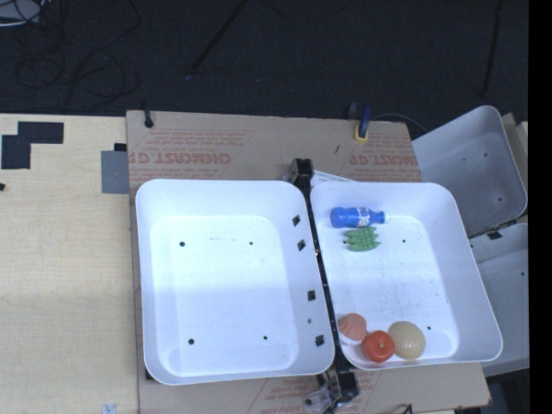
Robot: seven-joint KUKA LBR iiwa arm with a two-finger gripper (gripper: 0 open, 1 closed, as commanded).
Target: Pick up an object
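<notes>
Two white bins side by side on a cardboard sheet over the counter, probably to keep loose things from rolling off. Nothing to see in the left bin apart from small dark dots on its floor. All five things in the right bin, in two groups well apart.

Near the far wall: a blue bottle, lying flat on its side. Long axis running left to right in the view, about parallel to that far wall; narrower, paler end seemingly toward the right. Just beside it, on the near side, a small green toy, too small to name more exactly.

In the near corner, by the middle divider: a pink-orange piece, a red ball and a beige ball, touching or almost touching. Likely rolled there and stopped by the wall.

As a judgement: bottle the easiest choice, with free floor on its right and far-left sides. Best to close across the short width, so at a right angle to the long axis.

State of the claw: cannot tell, apart or together.
</notes>
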